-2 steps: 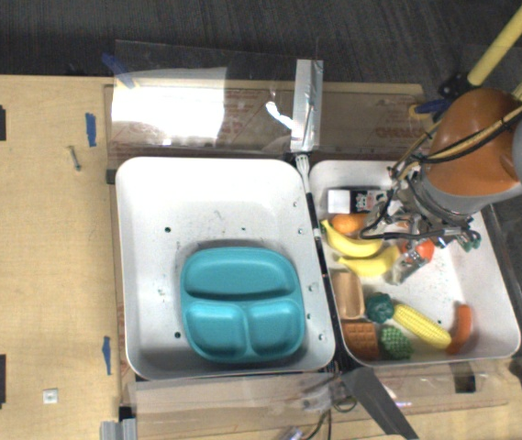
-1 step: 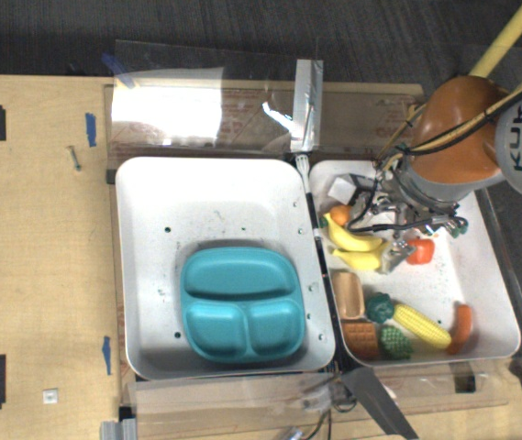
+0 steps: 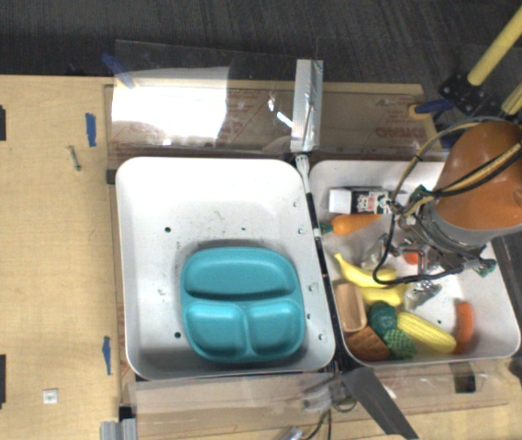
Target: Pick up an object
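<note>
While the arm hangs low over the right-hand bin [image 3: 504,333], its jaws [image 3: 414,262] sit among cables and wrist hardware, and whether they are spread or pressed together I cannot tell; nothing can be seen between them. Far to their left, in the left bin [image 3: 141,246], a teal divided tray [image 3: 240,302] lies alone, well apart from the reach. Just left of the jaws and a little below lies a yellow banana [image 3: 363,275]; above-left of them are an orange carrot [image 3: 357,225] and a small white and black bottle [image 3: 360,199]. Below the jaws rest a green vegetable [image 3: 384,321], a corn cob [image 3: 423,331] and a brown bread-like piece [image 3: 365,342], touching one another; below-right is a small red-orange piece [image 3: 463,317].

Judging by the crowding, a closing grasp could wedge between neighbours, or slip off a smooth rounded toy; loose cables might also snag. The orange band [image 3: 481,186] and wrist hide whatever lies directly beneath, and the black cables blur the fingertips.
</note>
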{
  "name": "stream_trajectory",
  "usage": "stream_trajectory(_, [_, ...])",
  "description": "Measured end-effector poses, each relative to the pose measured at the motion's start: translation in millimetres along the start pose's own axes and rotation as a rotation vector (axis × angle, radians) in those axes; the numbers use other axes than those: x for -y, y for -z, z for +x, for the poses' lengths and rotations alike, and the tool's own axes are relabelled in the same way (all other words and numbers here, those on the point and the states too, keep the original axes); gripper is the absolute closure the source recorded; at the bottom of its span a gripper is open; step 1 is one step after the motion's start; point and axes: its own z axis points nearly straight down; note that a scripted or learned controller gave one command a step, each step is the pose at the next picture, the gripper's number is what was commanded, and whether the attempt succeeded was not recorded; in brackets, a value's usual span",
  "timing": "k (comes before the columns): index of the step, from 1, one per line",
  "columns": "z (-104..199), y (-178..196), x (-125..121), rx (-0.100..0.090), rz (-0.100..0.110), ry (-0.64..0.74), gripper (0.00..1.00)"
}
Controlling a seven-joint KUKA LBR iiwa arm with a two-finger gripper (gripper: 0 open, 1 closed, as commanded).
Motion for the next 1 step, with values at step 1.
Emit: stream_trajectory(1, [8.1,0.9,-30.1,0.004,0.005,0.042,0.00])
